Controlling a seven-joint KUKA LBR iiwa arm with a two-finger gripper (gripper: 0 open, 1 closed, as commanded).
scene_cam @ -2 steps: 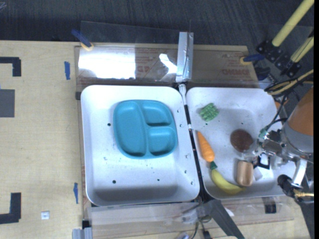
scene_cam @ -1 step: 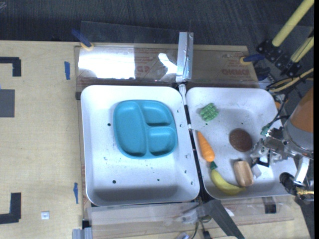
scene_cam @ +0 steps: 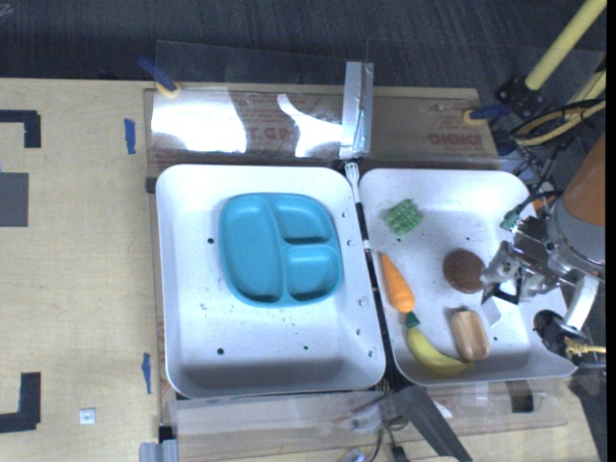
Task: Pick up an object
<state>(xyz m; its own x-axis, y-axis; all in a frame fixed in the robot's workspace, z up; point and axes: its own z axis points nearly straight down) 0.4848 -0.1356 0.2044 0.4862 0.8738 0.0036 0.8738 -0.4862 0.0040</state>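
Right bin [scene_cam: 438, 183]: brown round cookie [scene_cam: 464, 269], flat, just beside pincer [scene_cam: 502, 279]; pincer grip state unclear.

A grey robot arm with an orange band [scene_cam: 589, 183] above its wrist enters the frame from the three o'clock edge. The arm is mostly cut off by that edge, with the wrist at about three o'clock and angled downward. Its two-finger gripper [scene_cam: 502, 275] extends from the wrist toward nine o'clock, low and slightly tilted. The metal finger assembly is a cluster of silver and black parts; the spacing of the fingers is too unclear to judge.
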